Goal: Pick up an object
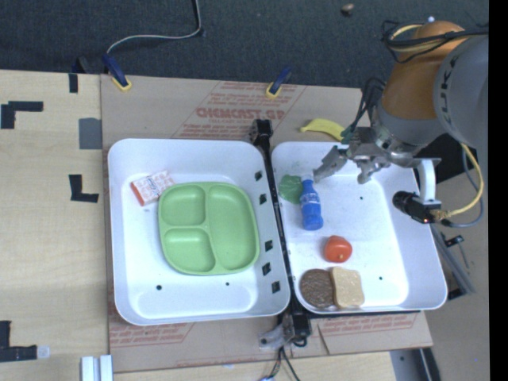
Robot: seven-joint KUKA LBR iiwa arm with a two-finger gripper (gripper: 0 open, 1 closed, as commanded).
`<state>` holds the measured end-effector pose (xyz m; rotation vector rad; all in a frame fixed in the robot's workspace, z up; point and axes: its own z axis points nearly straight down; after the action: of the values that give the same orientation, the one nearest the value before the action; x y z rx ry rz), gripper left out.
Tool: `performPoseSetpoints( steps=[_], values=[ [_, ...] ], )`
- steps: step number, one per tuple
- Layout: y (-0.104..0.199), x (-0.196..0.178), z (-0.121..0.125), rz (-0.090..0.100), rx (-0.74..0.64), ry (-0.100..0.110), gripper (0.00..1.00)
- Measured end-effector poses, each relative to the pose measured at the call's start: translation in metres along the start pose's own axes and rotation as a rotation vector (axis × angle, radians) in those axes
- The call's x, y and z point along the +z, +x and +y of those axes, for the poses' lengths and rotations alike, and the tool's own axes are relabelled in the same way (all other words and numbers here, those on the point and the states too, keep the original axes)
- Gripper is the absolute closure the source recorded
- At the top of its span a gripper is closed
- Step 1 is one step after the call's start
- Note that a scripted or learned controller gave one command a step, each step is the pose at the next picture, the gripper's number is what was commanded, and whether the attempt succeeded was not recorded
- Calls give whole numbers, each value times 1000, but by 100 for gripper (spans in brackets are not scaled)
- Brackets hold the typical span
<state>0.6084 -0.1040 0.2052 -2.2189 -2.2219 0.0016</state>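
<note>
Fingers [327, 167] stood spread apart with nothing between them, the gripper [348, 168] hovering over the upper part of the right bin [397, 248], carried by the grey arm [432, 78] with its orange band. In that bin, just below the fingers: a green object [290, 189] beside a blue bottle [310, 205]; further down, a red tomato-like ball [337, 249]; at the bottom rim, a brown round piece [317, 288] touching a tan slice [348, 287]. Left bin [127, 236] on the table [48, 228] held a green divided plate [209, 228] and a small red-and-white packet [151, 186] at its upper left; a yellow item [321, 127] lay outside, above the right bin.
</note>
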Motion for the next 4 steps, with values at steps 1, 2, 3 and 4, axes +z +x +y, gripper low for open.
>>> performPoseSetpoints(
  steps=[1, 2, 3, 4],
  values=[
    [-15, 115, -50, 0, 1, 0, 0],
    [9, 119, -85, -3, 2, -8, 0],
    [-4, 119, -118, -2, 1, -8, 0],
    [-5, 109, -118, -2, 2, -6, 100]
  ],
)
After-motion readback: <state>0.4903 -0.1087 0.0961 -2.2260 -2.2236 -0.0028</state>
